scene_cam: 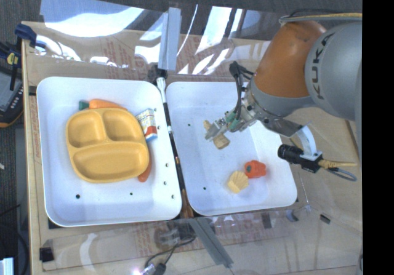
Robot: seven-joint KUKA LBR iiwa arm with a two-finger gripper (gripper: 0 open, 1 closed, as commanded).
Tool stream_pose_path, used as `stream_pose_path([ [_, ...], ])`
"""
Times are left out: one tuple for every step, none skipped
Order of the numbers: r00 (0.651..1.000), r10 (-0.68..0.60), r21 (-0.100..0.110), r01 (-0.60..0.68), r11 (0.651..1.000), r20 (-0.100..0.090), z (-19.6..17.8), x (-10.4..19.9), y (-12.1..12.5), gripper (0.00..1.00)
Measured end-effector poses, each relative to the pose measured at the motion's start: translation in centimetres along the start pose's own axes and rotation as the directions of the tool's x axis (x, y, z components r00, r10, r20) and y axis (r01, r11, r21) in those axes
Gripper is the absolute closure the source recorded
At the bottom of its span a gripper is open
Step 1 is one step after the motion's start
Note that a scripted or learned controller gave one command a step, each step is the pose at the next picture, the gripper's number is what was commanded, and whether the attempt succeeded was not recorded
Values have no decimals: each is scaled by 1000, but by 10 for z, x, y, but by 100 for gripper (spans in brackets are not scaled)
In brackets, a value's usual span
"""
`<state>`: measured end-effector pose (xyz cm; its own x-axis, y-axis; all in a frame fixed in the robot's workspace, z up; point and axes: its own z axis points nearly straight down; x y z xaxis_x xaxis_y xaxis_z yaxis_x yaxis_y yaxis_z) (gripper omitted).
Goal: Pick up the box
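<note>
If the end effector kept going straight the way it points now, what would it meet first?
The end effector points down-left into the right bin. A small tan piece sits right at its tip, so probably that, then the bin floor. Depth is unclear from this slant.

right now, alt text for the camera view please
The gripper hangs over the right bin, far from the small box beside a yellow divided plate in the left bin.

The arm (320, 64) at the right carries the dark letters "KU" of a brand name on its grey casing, beside the orange band.
</note>
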<state>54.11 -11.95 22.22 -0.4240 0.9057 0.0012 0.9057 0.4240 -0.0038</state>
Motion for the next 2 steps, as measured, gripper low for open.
stream_pose_path([
  [994, 107, 1, -107, 994, -2, 48, -27, -4, 100],
  [1000, 0, -3, 0, 1000, 1, -27, 7, 27, 100],
])
